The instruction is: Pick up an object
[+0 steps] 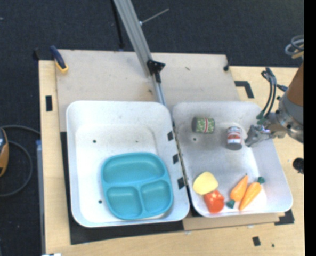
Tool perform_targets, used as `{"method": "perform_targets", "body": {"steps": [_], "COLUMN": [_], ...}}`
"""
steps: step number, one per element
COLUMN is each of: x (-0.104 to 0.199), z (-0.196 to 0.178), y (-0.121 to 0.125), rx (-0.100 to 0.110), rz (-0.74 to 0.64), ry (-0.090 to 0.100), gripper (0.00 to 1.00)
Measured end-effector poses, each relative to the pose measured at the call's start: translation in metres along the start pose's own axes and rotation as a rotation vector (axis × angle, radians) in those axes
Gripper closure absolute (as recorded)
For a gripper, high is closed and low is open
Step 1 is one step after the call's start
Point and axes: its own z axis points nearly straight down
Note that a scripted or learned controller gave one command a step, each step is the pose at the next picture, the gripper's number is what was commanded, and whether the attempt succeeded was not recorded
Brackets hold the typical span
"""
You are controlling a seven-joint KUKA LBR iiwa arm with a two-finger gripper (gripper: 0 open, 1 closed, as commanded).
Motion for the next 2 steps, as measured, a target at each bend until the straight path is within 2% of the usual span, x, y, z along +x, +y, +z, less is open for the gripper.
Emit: {"method": "perform_targets", "body": {"steps": [1,2], "x": [-0.002,0.048], "z": [-0.053,-0.059], "y": [0.002,0.018], "rx": [0.000,0.004], "rz": [0.000,-0.004], "ry": [0.000,0.003], "gripper": [1.00,1.00]}}
